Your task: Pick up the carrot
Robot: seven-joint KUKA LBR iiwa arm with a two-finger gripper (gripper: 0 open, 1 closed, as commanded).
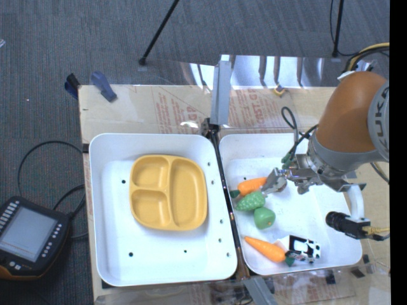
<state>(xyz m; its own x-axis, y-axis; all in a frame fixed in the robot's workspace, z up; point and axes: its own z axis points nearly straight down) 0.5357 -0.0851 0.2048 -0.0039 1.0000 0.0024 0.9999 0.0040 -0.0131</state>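
Two orange carrots lie in the right bin [331, 234]. One carrot [252, 185] rests near the bin's left wall, its green top pointing left. The other carrot [266, 249] lies near the front edge. My gripper [276, 182] hangs low at the right end of the upper carrot, touching or almost touching it. The grey arm with its orange band reaches in from the right and hides the bin's back right part.
A bumpy green vegetable [251, 201] and a green pepper [264, 217] sit just below the upper carrot. A black-and-white object [304, 249] lies beside the lower carrot. A yellow divided plate [168, 191] sits in the left bin [108, 234].
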